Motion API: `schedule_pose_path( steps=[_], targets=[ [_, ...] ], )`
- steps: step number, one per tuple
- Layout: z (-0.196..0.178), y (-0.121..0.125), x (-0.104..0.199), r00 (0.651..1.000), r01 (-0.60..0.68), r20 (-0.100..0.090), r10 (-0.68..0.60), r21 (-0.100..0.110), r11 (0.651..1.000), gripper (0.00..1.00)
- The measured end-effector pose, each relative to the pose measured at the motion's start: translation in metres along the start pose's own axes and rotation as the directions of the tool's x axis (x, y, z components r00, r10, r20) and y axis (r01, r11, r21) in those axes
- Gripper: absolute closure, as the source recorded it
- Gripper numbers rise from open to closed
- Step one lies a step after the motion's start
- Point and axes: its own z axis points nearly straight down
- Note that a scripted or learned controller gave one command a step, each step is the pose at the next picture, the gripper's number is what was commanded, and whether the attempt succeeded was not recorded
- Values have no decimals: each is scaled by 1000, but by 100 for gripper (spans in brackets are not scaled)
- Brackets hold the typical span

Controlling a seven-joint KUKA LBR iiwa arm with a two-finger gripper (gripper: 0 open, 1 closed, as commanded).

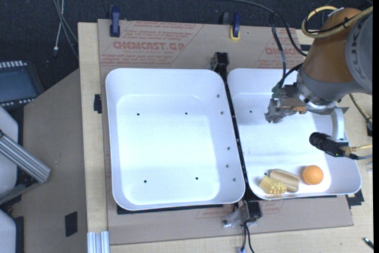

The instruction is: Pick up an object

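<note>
- The desk is a pale wooden board in the middle of the frame, lying on dark carpet, with a sheet of printed cardboard spread under the bins.
- Two shallow white bins sit side by side on it, their inner rims touching along a dark strip.
- The left bin takes up the centre of the frame; its floor shows small dark dots.
- The right bin lies at centre right and holds three things, all gathered at its lower end, toward the bottom right of the frame.
- An orange ball rests near the bin's lower right corner.
- Just left of the ball lies a tan, capsule-shaped object, on its side.
- A small yellow ridged piece, something like a bit of corn, lies touching the capsule's lower left edge.
- The arm comes in from the upper right of the frame, its orange band above the wrist plain to see.
- The gripper points down over the upper middle of the right bin, well apart from the three things.
- Nothing is seen between the fingers; whether they are apart or together I cannot tell from this angle.
- Two blue clamps grip the board's top edge.
</note>
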Motion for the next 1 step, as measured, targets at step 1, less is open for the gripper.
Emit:
schedule_pose_path(
  steps=[1],
  targets=[
    [-32,-17,42,1000,0,-1,0,3,1000,100]
  ],
)
